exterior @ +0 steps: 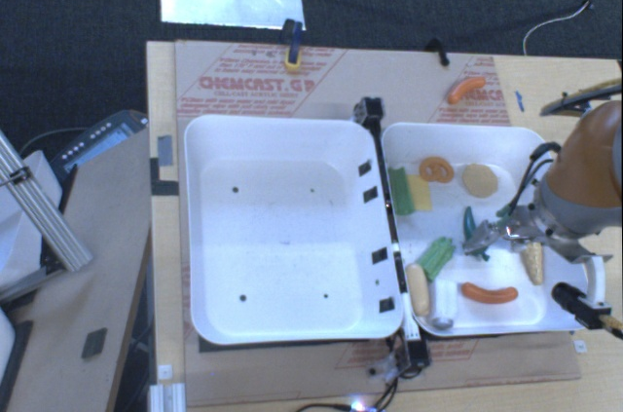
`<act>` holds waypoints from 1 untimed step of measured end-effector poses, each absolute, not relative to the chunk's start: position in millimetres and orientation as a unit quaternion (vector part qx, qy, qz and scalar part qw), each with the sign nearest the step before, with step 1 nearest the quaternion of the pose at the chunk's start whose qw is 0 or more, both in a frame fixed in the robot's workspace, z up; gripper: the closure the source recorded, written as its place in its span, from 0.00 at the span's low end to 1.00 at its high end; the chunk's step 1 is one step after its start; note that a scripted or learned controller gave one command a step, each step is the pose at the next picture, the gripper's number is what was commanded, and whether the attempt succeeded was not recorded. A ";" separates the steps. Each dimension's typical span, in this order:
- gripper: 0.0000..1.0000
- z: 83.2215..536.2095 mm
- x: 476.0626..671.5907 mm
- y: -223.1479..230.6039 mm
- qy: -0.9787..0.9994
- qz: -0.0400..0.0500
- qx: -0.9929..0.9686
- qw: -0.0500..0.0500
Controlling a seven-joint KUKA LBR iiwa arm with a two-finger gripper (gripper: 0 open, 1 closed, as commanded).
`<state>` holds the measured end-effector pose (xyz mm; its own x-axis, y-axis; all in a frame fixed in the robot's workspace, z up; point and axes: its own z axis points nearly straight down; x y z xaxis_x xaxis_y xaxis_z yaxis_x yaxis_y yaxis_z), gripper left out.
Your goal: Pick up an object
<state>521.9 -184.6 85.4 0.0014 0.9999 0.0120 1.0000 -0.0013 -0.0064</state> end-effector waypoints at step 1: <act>1.00 95.5 526.3 -182.6 -0.709 -0.002 -0.705 -0.001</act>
<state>526.3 -182.6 95.5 -0.0050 1.0000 0.0019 1.0000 0.0050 0.0037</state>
